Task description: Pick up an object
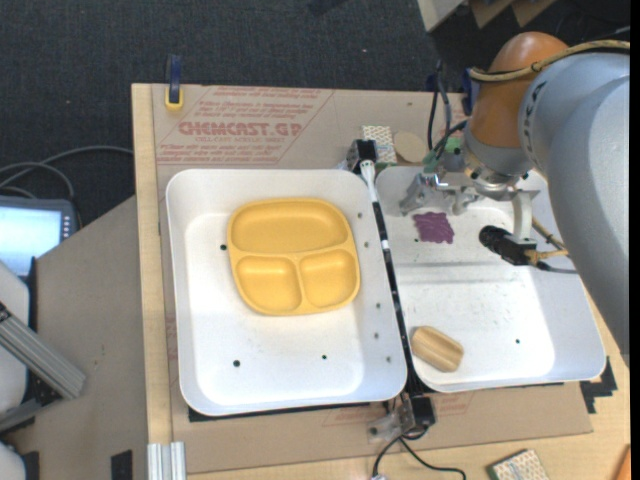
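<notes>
**A:** How far along is the pick judged to be?

**B:** Nothing is seen lifted. The two-finger gripper on the grey arm [437, 200] is placed low over the far end of the right shallow white bin [480, 308]. It sits just beside a small flat purple piece with ragged edges [434, 228], which lies on the bin floor.

**A:** Is the purple piece held?

**B:** That is not shown. The piece is seen resting on the floor in front of the gripper. Whether the gripper is spread or pressed together cannot be told from this slant.

**A:** What else could be taken?

**B:** A rounded tan wooden block [437, 348] is left at the near corner of the same bin, well apart from the gripper. A yellow plastic plate with three compartments [295, 255] lies flat in the left shallow white bin [200, 298].

**A:** So what is left?

**B:** Almost all of it, by this judgement. An approach appears to be made towards the purple piece, but a grasp, a closing and a lift are not yet to be seen.
</notes>
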You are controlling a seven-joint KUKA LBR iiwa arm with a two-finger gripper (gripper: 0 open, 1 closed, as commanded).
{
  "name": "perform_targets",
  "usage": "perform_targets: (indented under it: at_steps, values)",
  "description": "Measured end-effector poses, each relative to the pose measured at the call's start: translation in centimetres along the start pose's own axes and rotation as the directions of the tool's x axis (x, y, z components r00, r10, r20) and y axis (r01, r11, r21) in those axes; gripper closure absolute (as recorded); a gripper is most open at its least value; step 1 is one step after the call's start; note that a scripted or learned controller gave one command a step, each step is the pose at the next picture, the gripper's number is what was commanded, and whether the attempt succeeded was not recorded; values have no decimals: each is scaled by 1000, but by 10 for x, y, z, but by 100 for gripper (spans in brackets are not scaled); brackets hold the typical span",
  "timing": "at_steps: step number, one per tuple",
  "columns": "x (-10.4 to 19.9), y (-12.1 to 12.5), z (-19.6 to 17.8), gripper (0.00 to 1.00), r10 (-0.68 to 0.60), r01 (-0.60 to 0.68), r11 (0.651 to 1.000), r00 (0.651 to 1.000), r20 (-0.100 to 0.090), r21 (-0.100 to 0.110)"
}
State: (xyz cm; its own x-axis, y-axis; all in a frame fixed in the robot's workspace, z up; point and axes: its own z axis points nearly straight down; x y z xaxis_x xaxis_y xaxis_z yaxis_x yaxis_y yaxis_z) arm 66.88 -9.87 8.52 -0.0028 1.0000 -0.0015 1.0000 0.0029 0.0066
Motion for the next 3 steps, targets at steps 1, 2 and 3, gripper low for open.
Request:
perform_targets:
  at_steps: [1,2,3]
  values:
    - [-6,-36,0,0,5,-4,1000,1000,-3,11]
    - [-6,-34,-10,100,3,-3,1000,1000,-1,6]
    - [53,-100,-105,100,-1,1,1000,1000,-5,8]
